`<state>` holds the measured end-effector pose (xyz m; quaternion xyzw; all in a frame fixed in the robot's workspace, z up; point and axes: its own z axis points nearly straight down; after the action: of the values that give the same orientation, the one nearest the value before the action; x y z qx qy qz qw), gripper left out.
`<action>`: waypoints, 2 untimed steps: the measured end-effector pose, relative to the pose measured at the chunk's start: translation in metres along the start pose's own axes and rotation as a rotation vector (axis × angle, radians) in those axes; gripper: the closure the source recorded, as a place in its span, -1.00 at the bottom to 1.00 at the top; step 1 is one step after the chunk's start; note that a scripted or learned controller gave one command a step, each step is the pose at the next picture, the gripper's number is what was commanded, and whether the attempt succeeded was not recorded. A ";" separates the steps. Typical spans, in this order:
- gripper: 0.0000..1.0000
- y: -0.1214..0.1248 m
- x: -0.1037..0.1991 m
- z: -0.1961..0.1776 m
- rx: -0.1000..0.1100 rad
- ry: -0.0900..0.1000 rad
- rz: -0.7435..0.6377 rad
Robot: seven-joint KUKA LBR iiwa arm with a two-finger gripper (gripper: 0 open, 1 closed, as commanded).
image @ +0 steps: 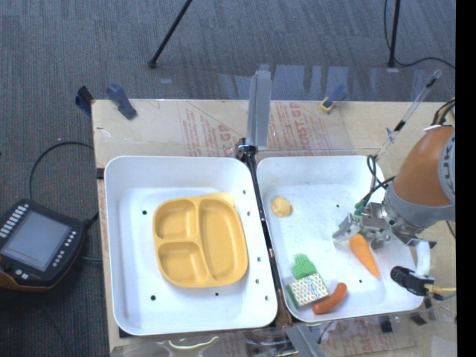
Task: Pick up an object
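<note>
**Pincer down at the carrot**

Sausage (330, 298) lies nearest me, below-left of the carrot (364, 253). I see my pincer (362, 227) touching the carrot's top in the right bin (312, 171); whether it is apart or together, I cannot tell. Judging this the grasp stage; next, confirm grip, then lift.

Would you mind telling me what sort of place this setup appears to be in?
Probably a robotics lab: a grey arm reaches over two white bins of toy food, a teach pendant lies on carpet, and tripod legs stand behind.
</note>
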<state>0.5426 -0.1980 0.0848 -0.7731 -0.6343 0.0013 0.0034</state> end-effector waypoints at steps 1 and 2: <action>1.00 -0.001 -0.001 -0.007 0.005 0.003 0.006; 1.00 -0.018 0.042 -0.113 -0.009 -0.001 0.003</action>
<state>0.5338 -0.1533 0.1983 -0.7740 -0.6332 -0.0013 -0.0004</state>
